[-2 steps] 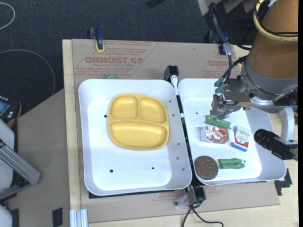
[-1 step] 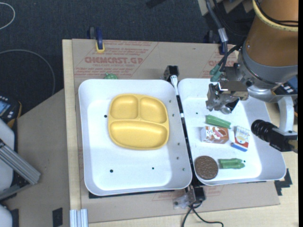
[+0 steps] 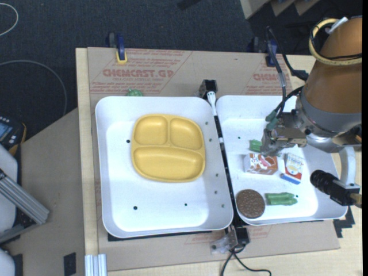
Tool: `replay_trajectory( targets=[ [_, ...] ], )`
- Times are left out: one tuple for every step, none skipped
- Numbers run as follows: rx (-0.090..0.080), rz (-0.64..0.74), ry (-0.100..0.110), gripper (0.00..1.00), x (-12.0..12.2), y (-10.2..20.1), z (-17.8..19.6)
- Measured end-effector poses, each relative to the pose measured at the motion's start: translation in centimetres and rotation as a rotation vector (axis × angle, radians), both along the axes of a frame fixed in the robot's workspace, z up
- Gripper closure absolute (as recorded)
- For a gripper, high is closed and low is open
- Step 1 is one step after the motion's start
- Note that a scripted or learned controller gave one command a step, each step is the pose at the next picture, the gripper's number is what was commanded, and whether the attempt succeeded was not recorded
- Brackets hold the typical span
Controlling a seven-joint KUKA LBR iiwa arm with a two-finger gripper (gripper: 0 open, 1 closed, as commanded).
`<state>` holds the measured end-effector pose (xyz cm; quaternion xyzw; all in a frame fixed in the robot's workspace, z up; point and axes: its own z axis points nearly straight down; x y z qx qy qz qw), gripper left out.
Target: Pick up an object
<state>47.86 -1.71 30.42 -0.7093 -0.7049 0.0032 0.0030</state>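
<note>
- two white bins, left and right: smooth plastic, slight sheen
- yellow divided plate: smooth plastic, satin gloss
- bench board: matt brown protective paper with red print over it, pale wood grain at the edge
- arm's orange band: glossy, smooth; grey shell below it semi-matt
- gripper: dull grey metal look
- red-white packet: shiny printed wrapper
- brown round disc: rough, speckled, matt
- green piece: smooth plastic look
- floor: dark matt carpet weave

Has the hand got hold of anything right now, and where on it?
Cannot be told. The hand is low in the right bin, just above the red-and-white packet, but no object shows between its tips.
</note>
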Motion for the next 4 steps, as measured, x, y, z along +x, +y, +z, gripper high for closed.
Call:
replay_trajectory(
  targets=[
    [0.0, 0.006, -0.012, 1.0, 0.1, 0.3, 1.5],
    [-0.001, 0.005, -0.014, 1.0, 0.2, 0.3, 2.5],
    [0.0, 0.0, -0.002, 1.0, 3.1, -6.1, -6.8],
    [0.002, 0.012, -0.014, 1.0, 0.0, -0.2, -0.7]
  ],
)
